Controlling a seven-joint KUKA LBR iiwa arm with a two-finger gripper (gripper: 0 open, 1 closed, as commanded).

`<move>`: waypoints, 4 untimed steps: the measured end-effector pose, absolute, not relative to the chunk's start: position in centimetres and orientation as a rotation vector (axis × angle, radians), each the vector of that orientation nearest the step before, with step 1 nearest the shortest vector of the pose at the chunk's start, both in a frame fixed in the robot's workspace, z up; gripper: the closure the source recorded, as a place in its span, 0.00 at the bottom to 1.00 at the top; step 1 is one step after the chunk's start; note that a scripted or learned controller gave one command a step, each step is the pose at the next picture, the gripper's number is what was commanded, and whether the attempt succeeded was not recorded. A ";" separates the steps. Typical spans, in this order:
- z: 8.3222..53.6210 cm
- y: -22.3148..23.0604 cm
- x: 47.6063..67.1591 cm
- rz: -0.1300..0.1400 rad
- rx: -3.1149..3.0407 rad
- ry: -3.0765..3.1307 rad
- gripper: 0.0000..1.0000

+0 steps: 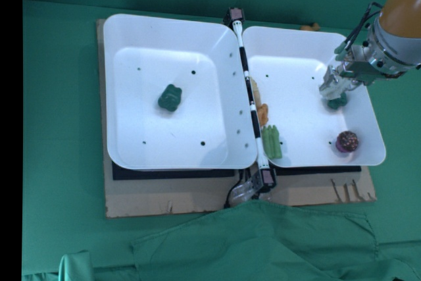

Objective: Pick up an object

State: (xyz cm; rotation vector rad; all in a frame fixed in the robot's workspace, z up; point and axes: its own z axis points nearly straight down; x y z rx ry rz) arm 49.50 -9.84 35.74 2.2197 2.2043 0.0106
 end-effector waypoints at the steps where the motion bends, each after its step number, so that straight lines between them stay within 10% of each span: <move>1: 29.1 -4.4 51.9 -0.002 2.222 2.226 1.00; 3: 37.2 -6.7 50.4 0.011 2.219 2.210 1.00; 4: 44.7 -9.0 52.8 0.013 2.217 2.208 1.00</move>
